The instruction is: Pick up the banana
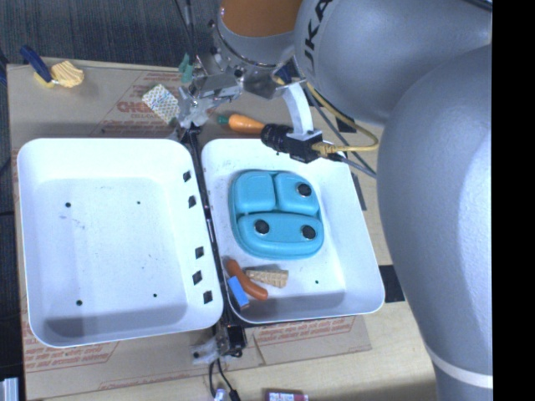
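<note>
The banana [68, 75], if the pale yellow lump is it, lies on the bench [100, 90] at the far left corner, outside both white bins [33, 224], beside one blue-handled tool [33, 59]. The gripper [197, 100] hangs over the bins' far rim, well apart from it, probably mid-approach; open or closed, I cannot tell. One blue moulded toy [276, 215] sits in the right bin.

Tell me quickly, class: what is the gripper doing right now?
Gripper: above the bins' far edge; open or shut cannot be told, no banana seen in it.
</note>
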Tool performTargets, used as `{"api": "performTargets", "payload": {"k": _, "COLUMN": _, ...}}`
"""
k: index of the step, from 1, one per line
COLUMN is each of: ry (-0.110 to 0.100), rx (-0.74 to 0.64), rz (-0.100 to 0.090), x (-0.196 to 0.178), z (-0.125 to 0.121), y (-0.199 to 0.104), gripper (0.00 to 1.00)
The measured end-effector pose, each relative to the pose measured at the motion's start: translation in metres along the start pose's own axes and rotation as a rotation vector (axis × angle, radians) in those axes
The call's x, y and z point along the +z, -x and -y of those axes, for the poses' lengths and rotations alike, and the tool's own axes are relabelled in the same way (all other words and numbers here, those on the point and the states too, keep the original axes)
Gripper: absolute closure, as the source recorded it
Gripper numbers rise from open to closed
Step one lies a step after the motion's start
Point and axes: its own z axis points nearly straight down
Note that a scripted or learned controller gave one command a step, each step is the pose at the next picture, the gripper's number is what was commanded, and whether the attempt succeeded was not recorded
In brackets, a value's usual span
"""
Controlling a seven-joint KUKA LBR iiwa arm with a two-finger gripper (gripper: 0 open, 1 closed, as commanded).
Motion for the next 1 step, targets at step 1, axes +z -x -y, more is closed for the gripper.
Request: {"api": "performTargets", "payload": {"k": 1, "ry": -0.001, "rx": -0.007, "rz": 0.000, "x": -0.0100, "z": -0.0005, "y": -0.0011, "gripper": 1.00}}
